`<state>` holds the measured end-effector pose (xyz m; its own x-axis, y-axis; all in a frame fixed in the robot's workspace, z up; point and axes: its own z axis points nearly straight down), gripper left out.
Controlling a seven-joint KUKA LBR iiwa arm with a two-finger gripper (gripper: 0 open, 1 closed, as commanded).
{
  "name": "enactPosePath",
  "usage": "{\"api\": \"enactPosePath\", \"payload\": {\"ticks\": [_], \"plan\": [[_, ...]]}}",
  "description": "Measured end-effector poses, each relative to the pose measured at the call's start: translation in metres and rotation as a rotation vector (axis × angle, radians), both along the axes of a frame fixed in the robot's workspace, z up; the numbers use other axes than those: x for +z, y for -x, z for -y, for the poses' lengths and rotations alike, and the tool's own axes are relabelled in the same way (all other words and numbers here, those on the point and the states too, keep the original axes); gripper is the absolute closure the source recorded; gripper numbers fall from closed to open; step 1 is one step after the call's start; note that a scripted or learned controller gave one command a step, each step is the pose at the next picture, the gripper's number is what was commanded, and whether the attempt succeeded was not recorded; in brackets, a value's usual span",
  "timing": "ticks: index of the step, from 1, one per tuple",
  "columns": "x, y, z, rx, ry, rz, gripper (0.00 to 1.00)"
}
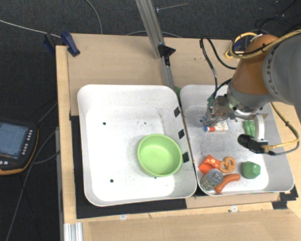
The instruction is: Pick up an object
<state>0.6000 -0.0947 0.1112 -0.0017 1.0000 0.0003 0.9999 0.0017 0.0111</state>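
The counter point(140, 225) is pale wood, standing over dark carpeted floor point(25, 59). Directly on it sit two shallow white bins side by side, their inner edges touching: the left bin point(90, 104) and the right bin point(281, 174). A black mat point(80, 205) shows beneath the left bin's near edge (it peeks out along that bin's left side too). A blue clamp point(69, 43) grips the counter's far left corner.

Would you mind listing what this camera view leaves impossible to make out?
- Gripper: its grip is too small and shadowed to judge.
- Small white packet: label too small to read.
- Green object by the right bin: partly hidden by the arm.
- Handheld screen: cut off by the left edge.
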Motion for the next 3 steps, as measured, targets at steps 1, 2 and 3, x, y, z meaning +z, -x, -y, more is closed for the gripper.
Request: {"api": "enactPosePath", "payload": {"ticks": [1,2,3], "plan": [[0.063,0.0,0.0,-0.001,0.001,-0.005,1.0],[0.121,0.006,-0.005,-0.001,0.001,-0.006,1.0],[0.139,0.005,-0.005,-0.001,0.0,-0.009,1.0]]}}
